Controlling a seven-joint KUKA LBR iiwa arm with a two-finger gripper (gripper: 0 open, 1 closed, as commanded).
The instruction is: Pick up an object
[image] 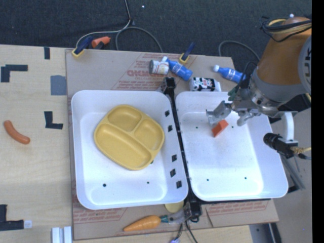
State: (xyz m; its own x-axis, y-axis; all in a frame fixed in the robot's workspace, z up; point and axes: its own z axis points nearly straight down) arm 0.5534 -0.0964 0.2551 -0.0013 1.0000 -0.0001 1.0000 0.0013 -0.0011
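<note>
Now the gripper (pixel 230 116) is spread apart; just below sits a small orange block (pixel 219 129), probably light and hard, best pinched across its sides.

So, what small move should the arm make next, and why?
Probably lower a little and close. The gripper hangs open in the right bin, and the orange block lies just under its left finger, not yet between the fingers.

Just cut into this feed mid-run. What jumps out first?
A big yellow divided tray dominates the left bin. In the right bin, the gripper hangs over the back-left part with a small orange block just below its near finger. A carrot lies on the bench in front of the bins.
</note>
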